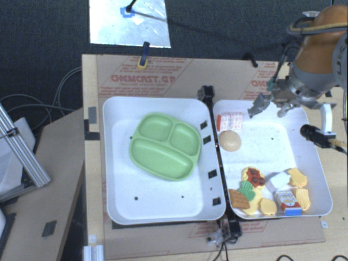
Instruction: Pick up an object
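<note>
You've got the arm (321, 42) reaching in over the right bin's (312, 162) far edge, gripper (272, 105) hanging with fingers spread apart, nothing between them. Toy food pile (269, 192) sits in that bin's near corner.

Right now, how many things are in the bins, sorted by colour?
Counts are rough, because the toys lie in a heap.
Green: 2, divided plate, small toy
Red: 2, packet, round toy
Tan or yellow: about 6, including bun
White-blue: 2, including carton
Total: about 12
</note>
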Tool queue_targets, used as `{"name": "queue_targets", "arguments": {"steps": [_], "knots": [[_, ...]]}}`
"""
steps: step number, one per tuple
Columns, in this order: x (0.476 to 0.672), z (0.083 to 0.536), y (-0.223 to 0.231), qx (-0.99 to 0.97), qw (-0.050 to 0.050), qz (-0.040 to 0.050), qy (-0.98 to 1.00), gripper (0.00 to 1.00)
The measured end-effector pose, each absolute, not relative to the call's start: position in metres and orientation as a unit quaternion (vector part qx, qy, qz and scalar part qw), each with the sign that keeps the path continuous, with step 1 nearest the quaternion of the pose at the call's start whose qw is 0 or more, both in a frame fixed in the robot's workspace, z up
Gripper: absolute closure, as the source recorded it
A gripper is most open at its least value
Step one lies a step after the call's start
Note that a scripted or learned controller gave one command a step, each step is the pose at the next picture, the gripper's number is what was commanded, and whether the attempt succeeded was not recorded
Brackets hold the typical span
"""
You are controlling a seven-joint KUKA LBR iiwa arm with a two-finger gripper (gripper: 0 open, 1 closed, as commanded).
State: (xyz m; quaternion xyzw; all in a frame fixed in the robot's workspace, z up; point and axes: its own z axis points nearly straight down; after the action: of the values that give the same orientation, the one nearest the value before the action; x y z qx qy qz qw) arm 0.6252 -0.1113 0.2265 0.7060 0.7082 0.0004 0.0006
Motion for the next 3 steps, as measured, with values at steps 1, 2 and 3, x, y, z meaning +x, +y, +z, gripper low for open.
{"name": "queue_targets", "arguments": {"steps": [1,2,3], "knots": [[0.635,0.176,-0.116,0.707,0.0,-0.0004,0.708,0.0],[0.634,0.134,-0.117,0.707,-0.001,-0.0007,0.708,0.0],[0.638,0.087,-0.118,0.707,0.005,0.0032,0.707,0.0]]}}
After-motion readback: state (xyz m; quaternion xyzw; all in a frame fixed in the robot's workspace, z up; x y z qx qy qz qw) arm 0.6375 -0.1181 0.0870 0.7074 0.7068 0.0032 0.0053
